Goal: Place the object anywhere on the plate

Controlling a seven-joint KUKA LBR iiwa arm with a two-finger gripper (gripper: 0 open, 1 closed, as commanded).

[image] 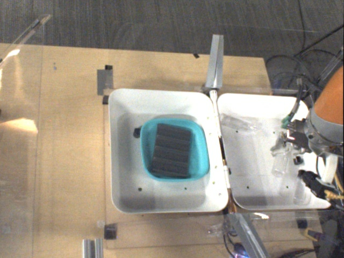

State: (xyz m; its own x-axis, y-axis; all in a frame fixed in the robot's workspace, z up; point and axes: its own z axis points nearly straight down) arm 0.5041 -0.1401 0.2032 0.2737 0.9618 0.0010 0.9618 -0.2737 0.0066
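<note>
A teal plate (201, 150) lies in the middle of the left white bin (123, 144). A dark grey ribbed block (172, 149) rests flat on the plate, covering most of its centre. My gripper (291, 140) hangs over the right side of the right bin (252, 192), far from the plate, and nothing shows in it. The grey arm with its orange band (329, 104) comes in from the right edge.
A small dark piece (137, 133) sits against the plate's left rim. Clear plastic bits (240, 123) lie on the right bin's floor. A metal post (216, 63) stands behind the wall between the bins. Cables (317, 184) trail near the right bin's lower right corner.
</note>
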